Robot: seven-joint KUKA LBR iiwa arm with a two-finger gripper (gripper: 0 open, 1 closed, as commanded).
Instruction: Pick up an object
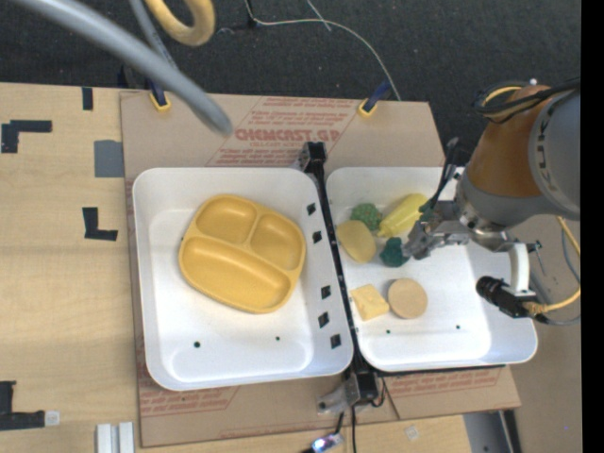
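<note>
The right bin (500, 343) holds several small toy foods: a green broccoli piece (367, 215), a yellow banana-like piece (403, 213), a pale yellow round piece (358, 242), a dark green piece (392, 251), a yellow cheese wedge (370, 302) and a tan round cookie (408, 298). My gripper (422, 241) hangs low over the bin, just right of the dark green piece and below the banana-like piece. I see nothing held in it.
The left bin (156, 253) holds a yellow divided plate (243, 251). A black divider (326, 253) runs between the bins. The arm's grey body with its orange band (514, 163) looms over the right bin's far right side. A grey hose (113, 36) crosses the top left.
</note>
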